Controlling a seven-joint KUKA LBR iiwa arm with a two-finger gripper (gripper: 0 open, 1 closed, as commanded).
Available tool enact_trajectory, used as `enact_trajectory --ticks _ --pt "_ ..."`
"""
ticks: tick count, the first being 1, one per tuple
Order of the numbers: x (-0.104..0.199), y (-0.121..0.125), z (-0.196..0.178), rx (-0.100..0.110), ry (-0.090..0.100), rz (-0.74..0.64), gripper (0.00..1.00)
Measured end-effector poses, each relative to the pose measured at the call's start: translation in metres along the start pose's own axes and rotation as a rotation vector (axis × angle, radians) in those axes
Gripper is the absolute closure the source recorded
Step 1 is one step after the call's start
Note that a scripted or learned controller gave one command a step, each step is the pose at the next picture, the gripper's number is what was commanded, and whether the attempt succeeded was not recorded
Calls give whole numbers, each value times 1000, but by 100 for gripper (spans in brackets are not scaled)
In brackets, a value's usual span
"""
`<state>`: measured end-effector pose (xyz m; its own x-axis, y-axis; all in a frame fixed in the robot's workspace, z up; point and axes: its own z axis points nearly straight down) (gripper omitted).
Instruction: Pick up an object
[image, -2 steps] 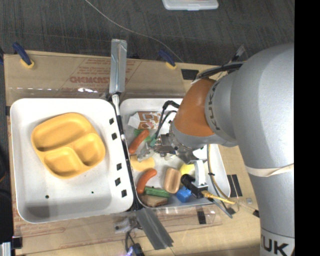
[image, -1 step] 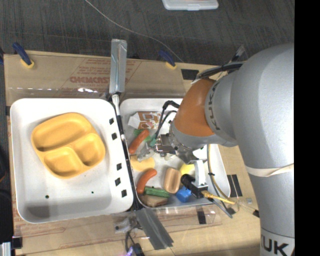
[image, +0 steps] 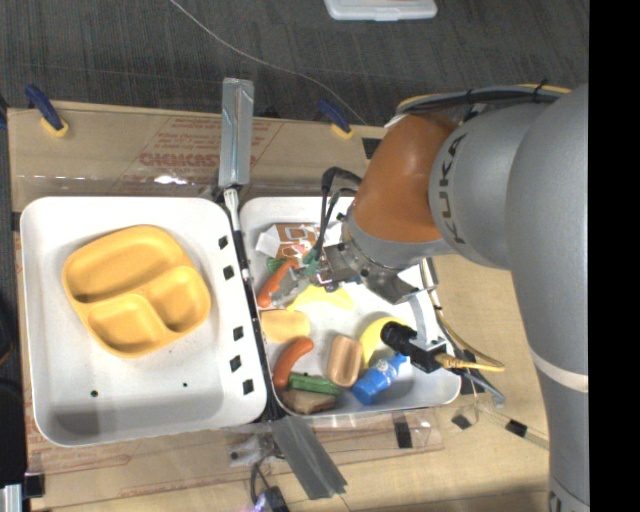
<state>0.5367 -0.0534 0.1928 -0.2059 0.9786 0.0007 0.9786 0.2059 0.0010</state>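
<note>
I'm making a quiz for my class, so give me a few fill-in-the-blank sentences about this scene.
1. The yellow divided plastic tray lies in the ____ white bin.
2. The grey arm's gripper reaches into the ____ white bin.
3. The blue plastic bottle lies beside a ____ hot dog bun.

Missing words: left; right; tan

Even, moderately bright overhead light. Left bin slightly overexposed, with a soft grey shadow in its near corner. Sheen on the yellow tray and grey arm. Carpet beyond dim. Focus soft throughout; small items grainy.
</note>
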Motion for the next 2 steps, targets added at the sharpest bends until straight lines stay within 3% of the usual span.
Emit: enact_trajectory --ticks 1,2 --pt "-60 -3 101 1 -1 -95 0" --pt "-54 34 101 3 0 54 0"
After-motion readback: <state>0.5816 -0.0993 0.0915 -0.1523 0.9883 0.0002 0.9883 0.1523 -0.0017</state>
